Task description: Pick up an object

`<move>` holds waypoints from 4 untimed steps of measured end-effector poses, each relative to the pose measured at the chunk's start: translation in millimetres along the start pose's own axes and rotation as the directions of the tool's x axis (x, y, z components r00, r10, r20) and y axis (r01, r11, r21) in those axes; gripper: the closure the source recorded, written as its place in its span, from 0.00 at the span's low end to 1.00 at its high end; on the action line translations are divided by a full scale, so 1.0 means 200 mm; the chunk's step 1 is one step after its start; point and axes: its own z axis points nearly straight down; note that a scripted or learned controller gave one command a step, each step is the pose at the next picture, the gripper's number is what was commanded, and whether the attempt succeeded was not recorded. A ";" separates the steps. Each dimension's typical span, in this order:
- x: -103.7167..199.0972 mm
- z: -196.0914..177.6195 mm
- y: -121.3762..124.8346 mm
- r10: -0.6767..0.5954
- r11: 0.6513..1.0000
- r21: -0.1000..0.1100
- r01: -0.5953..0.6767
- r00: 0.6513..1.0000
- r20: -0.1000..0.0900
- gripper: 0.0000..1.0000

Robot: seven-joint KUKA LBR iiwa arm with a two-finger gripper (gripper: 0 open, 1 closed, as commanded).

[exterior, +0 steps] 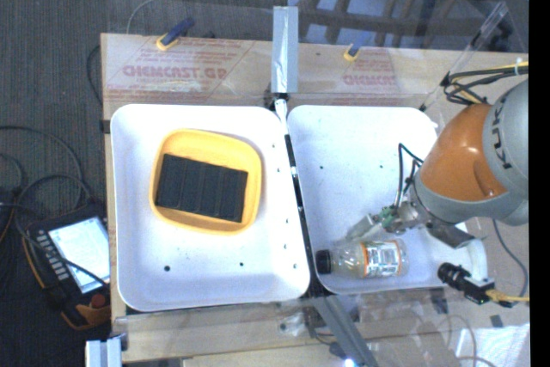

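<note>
A clear plastic bottle (pixel 365 259) with an orange label and a black cap lies on its side at the front edge of the right bin (pixel 344 150), cap pointing left. My gripper (pixel 375 224) reaches in from the right under the orange wrist band and hangs low just above and behind the bottle's middle. Whether it touches the bottle is unclear. In the left bin (pixel 137 271) rests a yellow dish (pixel 206 147) with a black ribbed block (pixel 203 187) inside it.
The arm's grey and orange body (pixel 477 163) covers the right bin's right side. A ridge (pixel 292 176) divides the two bins. Cables run along the right bench edge (pixel 468 82), and a tablet (pixel 73 245) lies on the floor at left.
</note>
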 end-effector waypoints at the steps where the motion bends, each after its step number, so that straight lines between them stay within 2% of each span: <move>1: -0.22 -0.01 0.16 0.261 0.965 0.012 -0.261 0.965 0.002 0.00; 2: -0.04 0.00 0.01 0.100 0.995 -0.011 -0.100 0.995 0.011 0.00; 3: -0.16 -0.13 0.11 0.490 0.872 0.013 -0.490 0.872 0.005 0.00; 4: -0.01 0.00 0.00 0.426 0.905 -0.008 -0.426 0.905 0.008 0.00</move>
